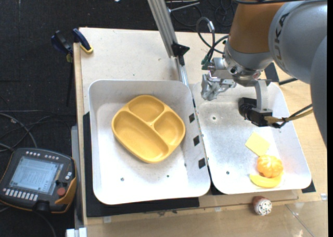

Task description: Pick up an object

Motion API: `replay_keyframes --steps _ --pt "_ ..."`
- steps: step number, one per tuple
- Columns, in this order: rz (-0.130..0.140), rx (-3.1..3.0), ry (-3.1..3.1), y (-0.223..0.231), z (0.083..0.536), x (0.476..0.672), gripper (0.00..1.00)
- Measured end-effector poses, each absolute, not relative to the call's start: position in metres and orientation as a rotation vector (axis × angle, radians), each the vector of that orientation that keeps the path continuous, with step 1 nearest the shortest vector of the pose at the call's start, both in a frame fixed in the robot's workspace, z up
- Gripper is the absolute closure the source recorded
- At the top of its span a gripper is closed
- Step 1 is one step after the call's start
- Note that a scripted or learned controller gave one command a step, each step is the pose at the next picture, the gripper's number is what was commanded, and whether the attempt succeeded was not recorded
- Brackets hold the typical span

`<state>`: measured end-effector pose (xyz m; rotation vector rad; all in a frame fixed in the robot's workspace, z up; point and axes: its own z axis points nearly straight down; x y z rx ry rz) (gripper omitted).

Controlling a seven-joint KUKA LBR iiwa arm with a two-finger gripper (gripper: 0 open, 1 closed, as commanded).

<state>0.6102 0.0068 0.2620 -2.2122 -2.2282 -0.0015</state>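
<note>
Nearest the camera, a small speckled ball [263,206] sits on the table's front edge, just outside the right bin [229,147]. Off the table to the left lies a teach pendant [36,178] with a lit screen.

Inside the right bin, three candidates cluster in the near right corner: a pale yellow flat block [257,143], an orange fruit-like object [269,166] just in front of it, and a yellow banana-shaped piece [264,181] touching the orange one's near side. The left bin [104,121] carries a yellow divided plate [149,127] with three compartments, lying roughly in its middle.

The pincer [210,91] hangs over the far left corner of the right bin, near the seam between the two bins, well apart from the cluster and from the plate. Whether its fingers are apart or together I cannot tell; they are too small and blurred. Nothing shows between them.

By my judgement the pick has not begun: this looks like the approach or search step. The next move likely calls for travelling toward a chosen object, either across the bin to the cluster or leftward to the plate, then descending squarely over it before gripping.
</note>
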Motion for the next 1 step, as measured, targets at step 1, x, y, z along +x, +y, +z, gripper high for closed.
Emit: replay_keyframes --steps 1 --pt "0.001 -2.212 -2.228 0.0502 0.252 0.6056 1.0"
